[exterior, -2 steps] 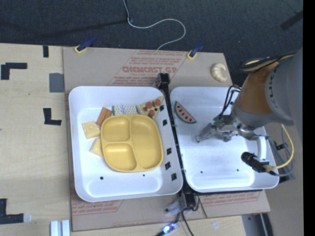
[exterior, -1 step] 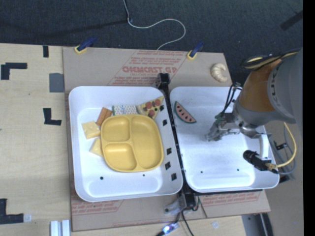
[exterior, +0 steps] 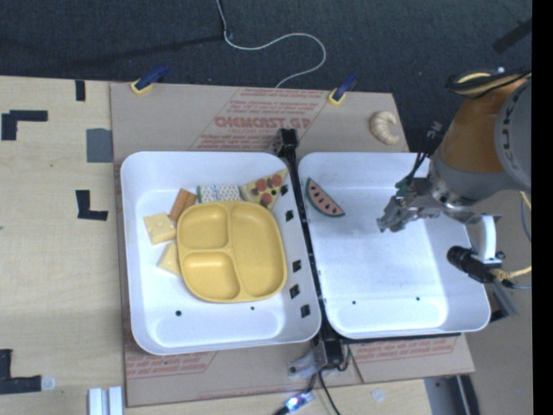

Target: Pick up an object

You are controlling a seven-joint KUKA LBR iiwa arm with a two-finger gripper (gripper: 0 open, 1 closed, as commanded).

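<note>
My gripper [exterior: 395, 215] hangs over the right bin [exterior: 380, 292], toward its right half, with the grey arm and orange band behind it at the right. A watermelon slice toy [exterior: 323, 199] lies at the right bin's upper left, well left of the gripper. In the left bin [exterior: 147, 318] sits a yellow divided plate [exterior: 232, 251]. Around its upper edge lie a pizza slice [exterior: 268, 186], a patterned piece [exterior: 218, 194], a brown cracker [exterior: 181, 204] and pale yellow cheese pieces [exterior: 159, 228].
A beige toy [exterior: 386, 126] rests on the cardboard beyond the right bin. A black divider clip [exterior: 288, 141] stands between the bins at the back. A white cable [exterior: 276, 46] loops over the dark floor behind the bench.
</note>
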